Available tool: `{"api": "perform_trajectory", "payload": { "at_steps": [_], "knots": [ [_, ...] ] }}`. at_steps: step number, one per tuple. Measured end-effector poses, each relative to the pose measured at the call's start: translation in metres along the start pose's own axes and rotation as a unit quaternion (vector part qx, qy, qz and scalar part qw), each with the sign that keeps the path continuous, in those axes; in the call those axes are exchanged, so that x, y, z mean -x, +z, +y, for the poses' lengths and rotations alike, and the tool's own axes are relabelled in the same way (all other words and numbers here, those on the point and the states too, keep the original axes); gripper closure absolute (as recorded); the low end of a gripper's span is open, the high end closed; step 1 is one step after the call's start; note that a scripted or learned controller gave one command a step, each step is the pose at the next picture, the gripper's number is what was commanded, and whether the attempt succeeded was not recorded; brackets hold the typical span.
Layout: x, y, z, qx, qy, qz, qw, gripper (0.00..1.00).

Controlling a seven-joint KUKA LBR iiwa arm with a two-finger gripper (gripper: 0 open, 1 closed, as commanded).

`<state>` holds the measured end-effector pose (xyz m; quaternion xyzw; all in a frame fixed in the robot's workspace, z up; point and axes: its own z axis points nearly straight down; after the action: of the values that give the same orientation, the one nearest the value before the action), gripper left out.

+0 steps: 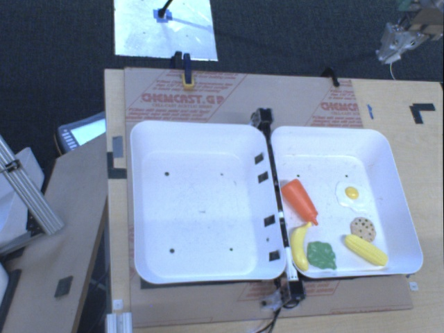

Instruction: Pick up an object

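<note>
Six toy foods are gathered in the right bin [388, 158], all in its near half. A carrot [300, 198] is laid at a slant beside the bin's left wall, and a banana [299, 246] is set just below it, close to the near left corner. A green leafy piece [322, 254] is seen touching the banana's right side. A fried egg [350, 193] is placed toward the middle of the bin, a cookie [362, 227] is found near it on the near side, and a corn cob [365, 250] is laid slantwise just beside the cookie, close to the near wall. The far half of that bin is left as bare floor, as is the strip along its right wall. The left bin [146, 186] is set wall to wall against it. The gripper [402, 37] is held high beyond the bench's far right corner, well apart from both bins; its grip cannot be told.
</note>
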<state>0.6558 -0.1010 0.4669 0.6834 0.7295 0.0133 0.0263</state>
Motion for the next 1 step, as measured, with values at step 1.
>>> {"api": "perform_trajectory", "payload": {
  "at_steps": [1],
  "knots": [
    [0.0002,-0.0115,0.0012,0.002,-0.002,-0.001,1.0000,1.00]
  ]
}}
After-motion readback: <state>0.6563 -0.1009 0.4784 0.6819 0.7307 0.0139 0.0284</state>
